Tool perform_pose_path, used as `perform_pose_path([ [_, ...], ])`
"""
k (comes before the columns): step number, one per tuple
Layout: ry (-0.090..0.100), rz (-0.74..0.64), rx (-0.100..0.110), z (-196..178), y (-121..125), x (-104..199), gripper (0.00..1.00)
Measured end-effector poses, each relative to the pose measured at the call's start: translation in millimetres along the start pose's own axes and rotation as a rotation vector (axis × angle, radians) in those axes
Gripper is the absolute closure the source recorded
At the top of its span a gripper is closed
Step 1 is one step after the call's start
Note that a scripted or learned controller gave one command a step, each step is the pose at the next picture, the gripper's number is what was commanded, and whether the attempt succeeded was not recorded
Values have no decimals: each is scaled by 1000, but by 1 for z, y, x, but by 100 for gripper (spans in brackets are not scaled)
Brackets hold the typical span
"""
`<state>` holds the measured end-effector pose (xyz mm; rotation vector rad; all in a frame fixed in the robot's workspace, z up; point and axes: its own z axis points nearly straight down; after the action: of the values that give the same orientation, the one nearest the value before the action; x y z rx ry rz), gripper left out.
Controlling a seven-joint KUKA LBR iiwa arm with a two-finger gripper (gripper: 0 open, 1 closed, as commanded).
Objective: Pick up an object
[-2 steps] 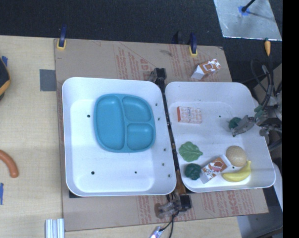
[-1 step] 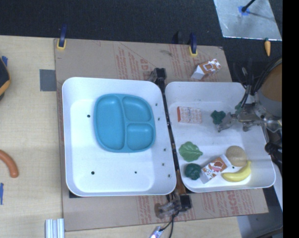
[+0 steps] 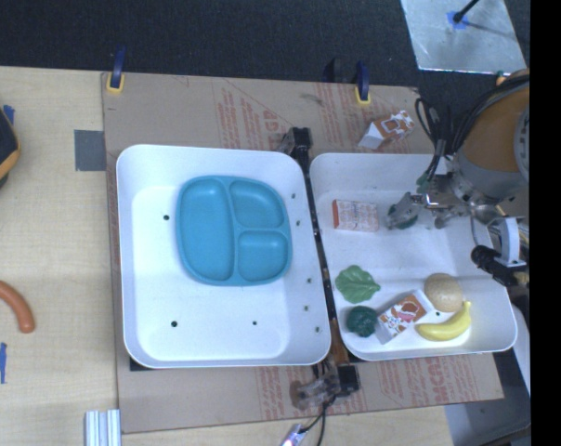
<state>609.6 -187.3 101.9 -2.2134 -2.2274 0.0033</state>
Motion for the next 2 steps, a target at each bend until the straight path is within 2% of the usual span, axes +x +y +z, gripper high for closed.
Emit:
perform_pose_path([
  [1,0,0,-1,10,26,29,0],
  [2,0,3,-1,9,47,-6,0],
])
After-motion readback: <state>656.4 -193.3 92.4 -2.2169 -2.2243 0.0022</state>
